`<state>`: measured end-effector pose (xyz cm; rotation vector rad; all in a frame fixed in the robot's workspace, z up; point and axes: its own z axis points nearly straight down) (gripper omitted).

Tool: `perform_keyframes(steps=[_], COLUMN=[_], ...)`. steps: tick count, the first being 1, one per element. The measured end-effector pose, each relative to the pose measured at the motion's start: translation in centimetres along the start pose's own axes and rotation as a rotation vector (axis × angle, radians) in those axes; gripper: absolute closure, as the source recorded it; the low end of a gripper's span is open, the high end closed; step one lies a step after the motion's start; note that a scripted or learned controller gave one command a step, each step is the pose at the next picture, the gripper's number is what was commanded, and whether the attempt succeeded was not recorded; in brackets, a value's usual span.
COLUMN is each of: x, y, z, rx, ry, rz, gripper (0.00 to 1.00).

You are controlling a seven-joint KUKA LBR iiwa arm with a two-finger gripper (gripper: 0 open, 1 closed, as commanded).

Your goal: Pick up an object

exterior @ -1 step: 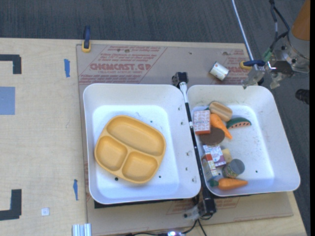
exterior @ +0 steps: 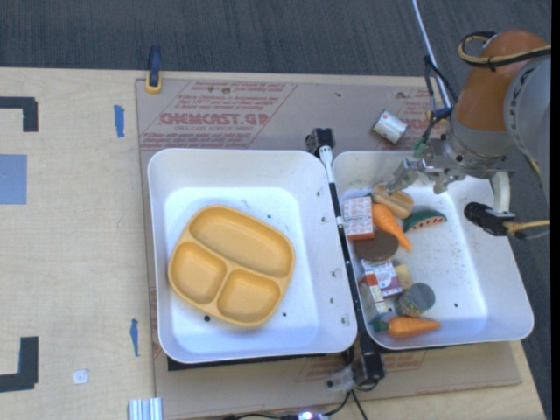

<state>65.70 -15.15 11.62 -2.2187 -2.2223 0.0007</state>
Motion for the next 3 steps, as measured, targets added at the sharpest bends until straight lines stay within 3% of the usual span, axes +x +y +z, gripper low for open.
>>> perform_keyframes(steps=[1,2,3], x=[4.1,4.6,8.7], y=[-4.1,-4.1,-9.5], z=[2.5,1.6,-6.9], rx=[-0.009,-0.006,-0.002], ry=[-0.01,-0.003,0.001], rz=[0.006,0.003,0.0], gripper=[0.0,1.0,1.0])
